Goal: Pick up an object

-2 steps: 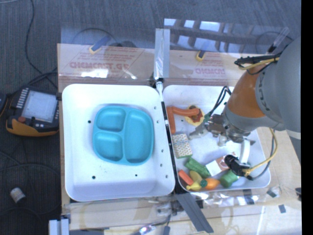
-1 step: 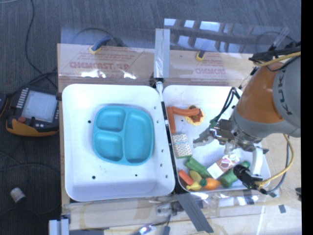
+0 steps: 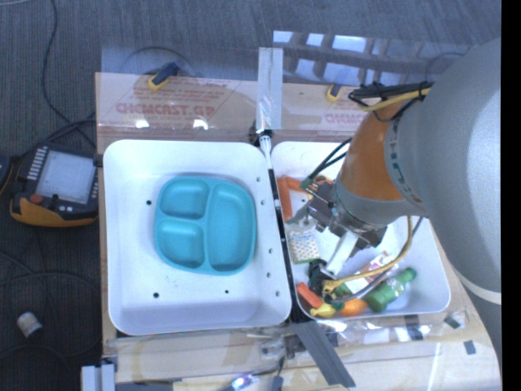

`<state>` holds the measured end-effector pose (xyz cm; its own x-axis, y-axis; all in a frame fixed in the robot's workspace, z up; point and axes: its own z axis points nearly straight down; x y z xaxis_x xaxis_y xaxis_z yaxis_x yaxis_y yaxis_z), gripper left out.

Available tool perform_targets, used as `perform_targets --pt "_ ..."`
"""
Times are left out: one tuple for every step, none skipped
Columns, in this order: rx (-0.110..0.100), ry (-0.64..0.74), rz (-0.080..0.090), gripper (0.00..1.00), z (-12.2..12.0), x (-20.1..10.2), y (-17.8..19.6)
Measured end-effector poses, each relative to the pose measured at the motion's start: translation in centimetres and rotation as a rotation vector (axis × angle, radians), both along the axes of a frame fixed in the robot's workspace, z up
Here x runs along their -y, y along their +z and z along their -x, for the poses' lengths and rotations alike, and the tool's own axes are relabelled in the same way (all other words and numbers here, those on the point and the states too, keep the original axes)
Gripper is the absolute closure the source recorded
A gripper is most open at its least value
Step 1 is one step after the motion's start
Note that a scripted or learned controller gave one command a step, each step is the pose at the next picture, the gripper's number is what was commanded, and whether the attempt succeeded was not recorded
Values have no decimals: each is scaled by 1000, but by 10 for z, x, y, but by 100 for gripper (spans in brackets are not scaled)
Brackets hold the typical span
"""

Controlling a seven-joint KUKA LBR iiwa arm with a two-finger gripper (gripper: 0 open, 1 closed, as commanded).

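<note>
Two white bins sit on the bench; the left bin (image 3: 122, 300) holds a blue tray (image 3: 205, 223). Over the right bin (image 3: 431, 292), the gripper (image 3: 319, 277) reaches among toys (image 3: 370, 292) at the front; its grip state is unclear.

Jumbled small objects (image 3: 358, 292) in right bin (image 3: 435, 287)

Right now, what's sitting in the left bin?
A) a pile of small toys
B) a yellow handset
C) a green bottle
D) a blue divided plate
D: a blue plate with three compartments lies in the middle of the left bin, while the small clutter, including a green bottle, is in the right bin under the arm.
</note>
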<state>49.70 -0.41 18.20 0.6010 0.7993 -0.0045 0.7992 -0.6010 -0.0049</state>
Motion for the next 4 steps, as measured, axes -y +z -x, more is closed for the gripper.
perform_targets --pt "-5 2 1 100 0 0 8" --pt "4 272 2 100 -63 50 218" --pt "2 219 2 100 -63 96 136" --pt "4 134 1 100 -50 -14 155"
